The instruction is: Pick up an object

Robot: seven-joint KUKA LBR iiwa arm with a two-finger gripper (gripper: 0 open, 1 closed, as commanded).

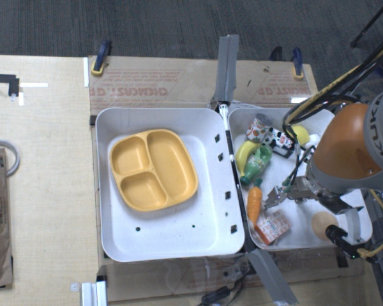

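Observation:
The right bin (301, 240) holds a small heap of toy items. An orange carrot (254, 203) lies along its left wall, with a yellow banana (244, 154) and a green bottle-like piece (256, 161) above it. A red and white packet (272, 227) lies at the front left. A tan egg-shaped ball (323, 223) rests at the front right. My gripper (274, 197) hangs low in the middle of this bin, just right of the carrot and above the packet. Nothing is visibly held in it.
At the back of the right bin are a patterned cup (258, 130), a black and white toy (281, 140) and a yellow ball (299, 134). The left bin (115, 234) holds a yellow divided plate (153, 169). The arm's orange band (348, 148) covers the right bin's right side.

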